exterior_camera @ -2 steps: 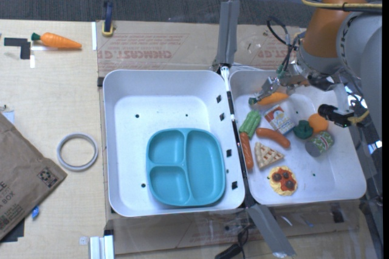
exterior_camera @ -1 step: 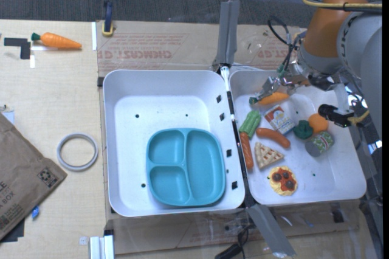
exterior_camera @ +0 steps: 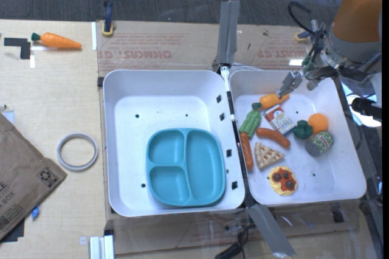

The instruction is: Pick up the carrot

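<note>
the tool (exterior_camera: 290, 82) reaches into the right bin (exterior_camera: 346, 182) from the upper right, its tip just above the carrot (exterior_camera: 271, 100). how far it is spread i cannot tell. the carrot lies near the bin's upper left, touching a green vegetable (exterior_camera: 250, 121) and a small carton (exterior_camera: 279, 120).

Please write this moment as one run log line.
gripper: over right bin, at carrot | carrot: lying in bin, not lifted | grasp: unconfirmed
</note>
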Controlling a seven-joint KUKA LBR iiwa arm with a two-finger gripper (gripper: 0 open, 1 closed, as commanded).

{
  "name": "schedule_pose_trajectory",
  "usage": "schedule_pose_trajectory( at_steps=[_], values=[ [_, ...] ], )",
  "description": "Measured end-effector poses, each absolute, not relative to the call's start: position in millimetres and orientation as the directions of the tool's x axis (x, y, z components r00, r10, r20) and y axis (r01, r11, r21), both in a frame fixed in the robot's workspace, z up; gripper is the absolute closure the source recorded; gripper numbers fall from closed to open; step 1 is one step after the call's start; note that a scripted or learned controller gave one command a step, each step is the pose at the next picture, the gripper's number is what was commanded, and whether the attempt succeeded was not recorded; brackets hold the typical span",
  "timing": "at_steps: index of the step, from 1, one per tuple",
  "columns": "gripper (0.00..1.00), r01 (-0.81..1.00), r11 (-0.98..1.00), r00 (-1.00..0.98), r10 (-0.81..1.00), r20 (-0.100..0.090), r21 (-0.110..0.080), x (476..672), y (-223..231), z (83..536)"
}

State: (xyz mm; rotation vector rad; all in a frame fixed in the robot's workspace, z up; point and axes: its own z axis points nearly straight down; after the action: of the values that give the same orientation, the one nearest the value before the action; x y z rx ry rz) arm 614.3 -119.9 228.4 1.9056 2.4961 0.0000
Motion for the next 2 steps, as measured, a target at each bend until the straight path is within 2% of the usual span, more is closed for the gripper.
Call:
schedule_pose_trajectory(
  at_steps=[1,2],
  values=[
    [0.00,0.968,0.252,-0.252,0.968,-0.002,0.000,658.7,-136.7,100.6],
    [1.00,0.968,0.248,-0.248,0.969,0.008,-0.028,652.0,-139.4,105.4]
  ],
)
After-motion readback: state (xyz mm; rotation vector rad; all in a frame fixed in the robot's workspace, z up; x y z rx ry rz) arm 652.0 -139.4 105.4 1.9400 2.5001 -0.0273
